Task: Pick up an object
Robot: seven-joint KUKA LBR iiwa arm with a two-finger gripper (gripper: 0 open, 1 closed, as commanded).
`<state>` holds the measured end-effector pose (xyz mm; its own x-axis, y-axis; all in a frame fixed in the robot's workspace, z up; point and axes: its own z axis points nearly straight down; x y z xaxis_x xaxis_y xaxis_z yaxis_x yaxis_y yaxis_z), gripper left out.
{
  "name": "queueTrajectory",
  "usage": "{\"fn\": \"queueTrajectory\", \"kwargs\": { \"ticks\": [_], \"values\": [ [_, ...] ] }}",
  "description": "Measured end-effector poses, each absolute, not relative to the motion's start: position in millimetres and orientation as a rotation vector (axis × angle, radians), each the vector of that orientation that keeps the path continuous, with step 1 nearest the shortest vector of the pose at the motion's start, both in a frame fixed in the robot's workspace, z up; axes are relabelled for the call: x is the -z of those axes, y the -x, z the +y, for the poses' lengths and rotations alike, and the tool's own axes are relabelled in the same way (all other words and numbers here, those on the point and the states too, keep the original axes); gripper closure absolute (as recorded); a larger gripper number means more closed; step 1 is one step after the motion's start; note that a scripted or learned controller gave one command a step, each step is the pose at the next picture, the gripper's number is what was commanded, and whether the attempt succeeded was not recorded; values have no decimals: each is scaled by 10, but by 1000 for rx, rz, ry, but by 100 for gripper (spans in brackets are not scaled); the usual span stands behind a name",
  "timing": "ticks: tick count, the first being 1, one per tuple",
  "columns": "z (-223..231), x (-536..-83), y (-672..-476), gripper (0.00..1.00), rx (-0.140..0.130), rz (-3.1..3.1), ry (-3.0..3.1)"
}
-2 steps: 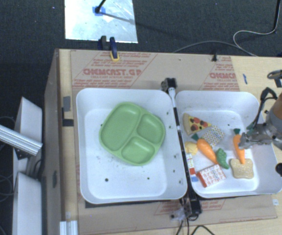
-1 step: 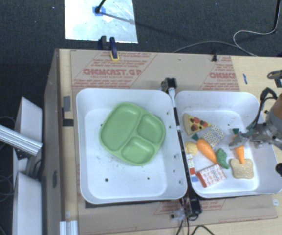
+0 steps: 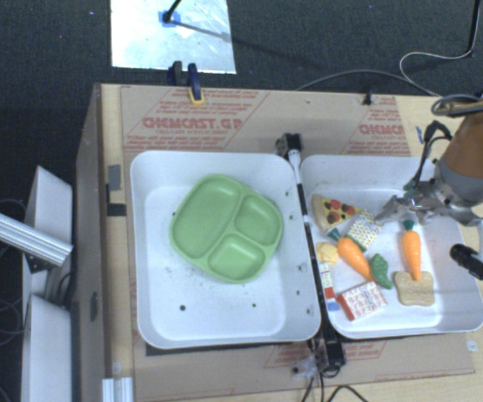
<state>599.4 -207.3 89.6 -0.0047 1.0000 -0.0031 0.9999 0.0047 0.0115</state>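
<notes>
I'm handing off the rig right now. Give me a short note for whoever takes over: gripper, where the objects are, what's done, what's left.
Gripper: over the right bin's far right part, just above one carrot; I can't tell whether it grips anything.
Right bin: pizza slice, second carrot, cracker, red-and-white packet, all lying on the floor.
Left bin: green divided plate.
Done: nothing visibly lifted.
Left: grasp and raise one object; the carrot under the gripper looks closest.

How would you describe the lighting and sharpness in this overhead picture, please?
Camera view: even, soft light; the white bins look bright yet keep detail, with faint shadows under the green plate. The shiny sheet on the floor shows glare. Toy food reads fairly sharp; the gripper is slightly soft.
</notes>
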Motion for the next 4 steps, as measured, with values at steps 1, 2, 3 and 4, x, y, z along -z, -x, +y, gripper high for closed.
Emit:
{"fn": "queueTrajectory", "kwargs": {
  "ticks": [1,2,3,4],
  "values": [
    [-1699,-859,-6458,0,-5,2225,-2213],
    [-1305,-854,-6697,0,-5,2227,-2213],
    [-1012,-852,-6197,0,-3,2222,-2218],
    [-935,-845,-5741,0,-1,2222,-2219]
  ]
}}
